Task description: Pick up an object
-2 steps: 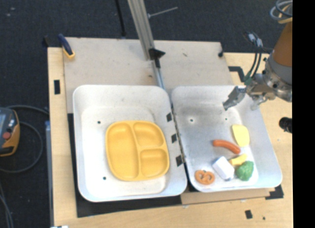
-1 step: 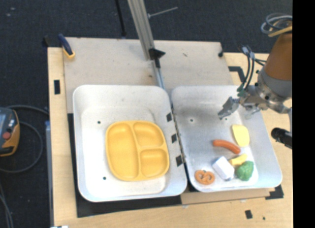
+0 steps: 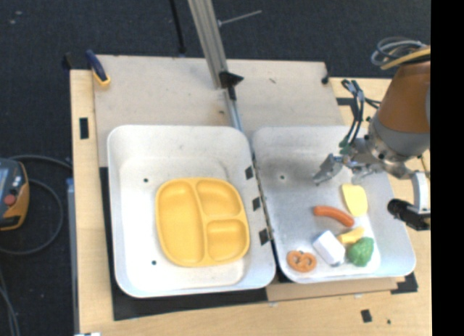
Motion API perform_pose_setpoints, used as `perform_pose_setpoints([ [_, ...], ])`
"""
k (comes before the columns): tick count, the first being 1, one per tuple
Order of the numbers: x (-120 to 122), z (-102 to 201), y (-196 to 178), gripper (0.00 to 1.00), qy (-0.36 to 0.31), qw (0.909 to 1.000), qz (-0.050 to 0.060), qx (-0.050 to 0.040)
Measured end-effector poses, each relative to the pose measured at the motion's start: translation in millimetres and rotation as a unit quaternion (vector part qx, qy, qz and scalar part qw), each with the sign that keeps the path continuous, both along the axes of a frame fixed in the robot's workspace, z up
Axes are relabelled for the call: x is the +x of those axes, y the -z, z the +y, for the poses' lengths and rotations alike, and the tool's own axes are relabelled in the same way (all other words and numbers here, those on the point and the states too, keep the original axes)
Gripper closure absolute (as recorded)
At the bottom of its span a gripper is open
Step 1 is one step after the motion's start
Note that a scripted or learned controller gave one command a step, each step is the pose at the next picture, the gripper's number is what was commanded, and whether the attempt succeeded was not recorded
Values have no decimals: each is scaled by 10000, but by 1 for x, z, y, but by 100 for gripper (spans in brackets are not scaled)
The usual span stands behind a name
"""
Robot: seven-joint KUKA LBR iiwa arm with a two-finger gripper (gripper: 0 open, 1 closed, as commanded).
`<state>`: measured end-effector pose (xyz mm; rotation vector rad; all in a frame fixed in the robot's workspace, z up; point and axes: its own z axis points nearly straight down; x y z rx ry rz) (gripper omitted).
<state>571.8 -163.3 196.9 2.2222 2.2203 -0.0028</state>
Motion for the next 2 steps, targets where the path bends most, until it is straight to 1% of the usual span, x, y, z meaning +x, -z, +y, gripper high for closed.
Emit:
perform_pose_setpoints([
  [1, -4, -1, 63, 0, 1, 10000, 13, 5],
  [2, -2, -2, 48, 100, 15, 10000, -26, -2],
])
